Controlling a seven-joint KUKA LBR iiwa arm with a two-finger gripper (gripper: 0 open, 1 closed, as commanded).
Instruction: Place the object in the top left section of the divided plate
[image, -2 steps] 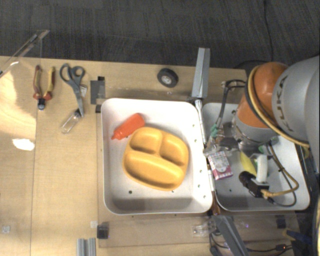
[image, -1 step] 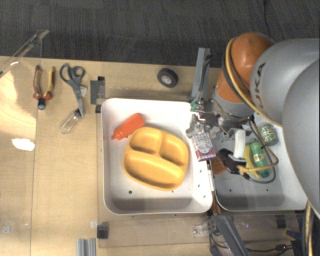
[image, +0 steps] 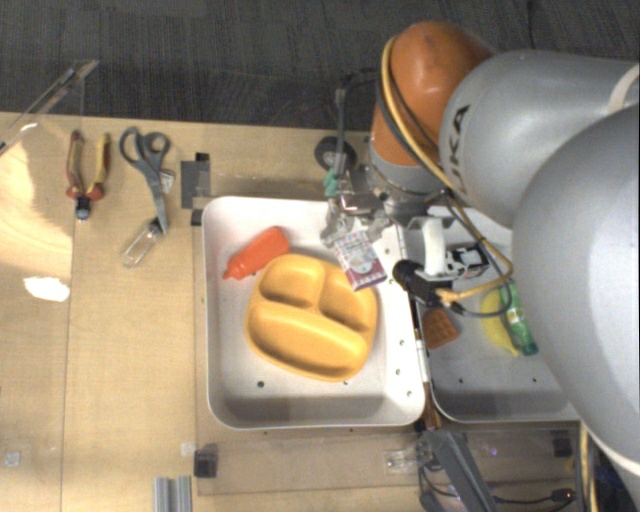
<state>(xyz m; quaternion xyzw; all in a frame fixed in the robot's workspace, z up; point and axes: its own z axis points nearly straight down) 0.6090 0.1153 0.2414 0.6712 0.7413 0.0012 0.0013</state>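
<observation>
The gripper hangs over the upper right corner of the left bin, and a small printed packet dangles pinched between its fingertips, so the grasp looks done. The packet hovers just above the upper right edge of the yellow divided plate, not yet over the top left section. An orange bottle-like object lies beside the plate's upper left. In my judgement, carrying the packet leftward, lowering and releasing remain
</observation>
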